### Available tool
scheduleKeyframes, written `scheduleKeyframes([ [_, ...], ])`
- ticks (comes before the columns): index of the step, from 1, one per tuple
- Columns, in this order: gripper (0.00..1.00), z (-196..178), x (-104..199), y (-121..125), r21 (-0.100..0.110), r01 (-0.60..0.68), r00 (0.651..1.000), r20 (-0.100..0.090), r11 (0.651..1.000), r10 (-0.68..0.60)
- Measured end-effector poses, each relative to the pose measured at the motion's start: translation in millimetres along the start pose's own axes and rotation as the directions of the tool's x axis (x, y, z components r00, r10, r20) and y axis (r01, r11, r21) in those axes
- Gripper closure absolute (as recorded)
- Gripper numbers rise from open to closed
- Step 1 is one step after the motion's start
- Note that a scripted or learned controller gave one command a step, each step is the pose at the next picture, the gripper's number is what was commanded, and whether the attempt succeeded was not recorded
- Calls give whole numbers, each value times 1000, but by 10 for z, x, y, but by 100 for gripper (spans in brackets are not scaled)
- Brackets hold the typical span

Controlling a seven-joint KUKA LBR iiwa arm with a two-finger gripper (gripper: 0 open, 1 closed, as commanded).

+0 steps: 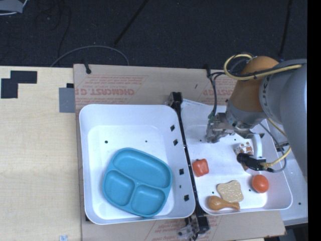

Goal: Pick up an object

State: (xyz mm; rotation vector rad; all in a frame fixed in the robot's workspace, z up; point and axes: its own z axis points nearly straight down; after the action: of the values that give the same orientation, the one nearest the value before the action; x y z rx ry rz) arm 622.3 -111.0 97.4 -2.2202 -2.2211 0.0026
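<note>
My gripper (214,133) hangs low over the back left part of the right bin (281,205), under the grey arm with its orange band (251,92). Below it, apart from it, lies a red pepper-like piece (200,167) near the divider between the bins. Further forward are a tan slice of toast (230,190), a brown drumstick (222,203) and a red-orange ball (260,183). A small white and orange item (244,147) lies right of the gripper. From this view, nothing shows at the gripper's tip.
The left bin (95,119) holds a blue divided plate (136,182). A black clamp bar (181,144) runs between the bins. Cables (261,162) loop from the arm over the right bin's right side. Cardboard (130,84) lies under both bins.
</note>
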Motion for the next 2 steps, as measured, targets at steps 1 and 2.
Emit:
scheduleKeyframes([
  [1,100,-454,-71,-1,-3,-1,1000,0,1000,1],
  [2,100,-956,22,5,-4,1,1000,0,1000,-1],
])
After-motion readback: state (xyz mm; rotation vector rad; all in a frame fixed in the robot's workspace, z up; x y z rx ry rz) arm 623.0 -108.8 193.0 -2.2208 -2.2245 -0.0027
